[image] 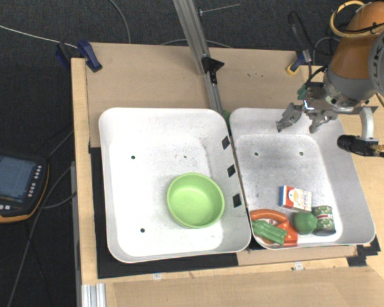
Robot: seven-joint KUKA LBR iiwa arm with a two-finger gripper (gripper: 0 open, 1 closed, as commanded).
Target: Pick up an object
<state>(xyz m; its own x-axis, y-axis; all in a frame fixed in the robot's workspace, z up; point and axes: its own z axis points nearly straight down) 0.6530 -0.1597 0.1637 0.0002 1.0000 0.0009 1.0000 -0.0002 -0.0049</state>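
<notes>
White right bin point(262, 171) toys sit lower right, far below my open, empty gripper point(304, 117) at the upper right.

We see a robotics laboratory: a plywood bench point(153, 75) on dark carpet carries two shallow white plastic bins point(115, 133), blue clamps point(88, 55) grip its far edge, and an orange-and-black teach pendant point(13, 184) lies left of it.
</notes>
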